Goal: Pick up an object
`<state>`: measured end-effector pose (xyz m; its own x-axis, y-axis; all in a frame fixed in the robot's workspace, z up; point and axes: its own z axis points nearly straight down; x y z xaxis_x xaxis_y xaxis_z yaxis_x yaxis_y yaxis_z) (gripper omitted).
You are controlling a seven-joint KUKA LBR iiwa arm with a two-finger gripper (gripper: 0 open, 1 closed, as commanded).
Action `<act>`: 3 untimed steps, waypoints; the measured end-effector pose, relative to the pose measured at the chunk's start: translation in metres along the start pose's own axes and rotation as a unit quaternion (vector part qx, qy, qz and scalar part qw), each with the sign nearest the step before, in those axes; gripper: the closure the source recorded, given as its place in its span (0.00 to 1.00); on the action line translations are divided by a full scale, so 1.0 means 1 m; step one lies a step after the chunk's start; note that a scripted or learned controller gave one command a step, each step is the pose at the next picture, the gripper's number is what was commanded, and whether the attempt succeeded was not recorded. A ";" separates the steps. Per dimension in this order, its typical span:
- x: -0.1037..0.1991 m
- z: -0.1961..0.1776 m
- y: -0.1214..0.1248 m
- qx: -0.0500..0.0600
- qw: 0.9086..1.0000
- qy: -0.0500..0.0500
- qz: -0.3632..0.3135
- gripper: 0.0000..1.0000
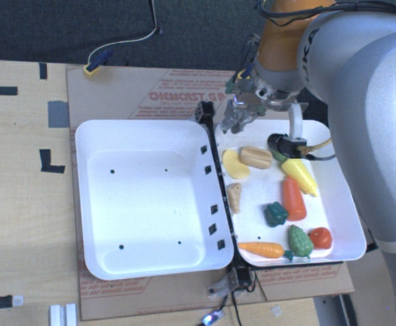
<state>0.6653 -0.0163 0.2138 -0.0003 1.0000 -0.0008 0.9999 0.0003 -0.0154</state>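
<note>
One fixed overhead camera, slanted down on both bins [89, 141], arm [347, 39] entering right

Poised at the far left corner of the right bin [333, 246], gripper [238, 119], hemmed just to its left by the black divider rail [214, 175] between the bins and crowded from behind and right by the grey arm [347, 80]. Directly below and nearward of the jaws, blocked by the yellow slice [234, 164] and bread roll [255, 157], with the yellow corn [301, 175], orange-red piece [293, 200], teal piece [276, 214], carrot [261, 249], green cob [299, 240] and tomato [320, 237] farther toward the near rim. Left of the jaws past the rail, open floor across the left bin [143, 202].
</note>
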 end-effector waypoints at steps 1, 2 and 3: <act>0.057 -0.144 0.002 -0.015 1.000 0.002 -0.004 1.00; 0.150 0.078 -0.037 0.002 1.000 0.000 -0.003 1.00; 0.152 0.042 -0.065 -0.006 1.000 0.001 -0.001 1.00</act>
<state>0.5998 0.1353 0.1726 -0.0024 1.0000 0.0011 1.0000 0.0024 -0.0026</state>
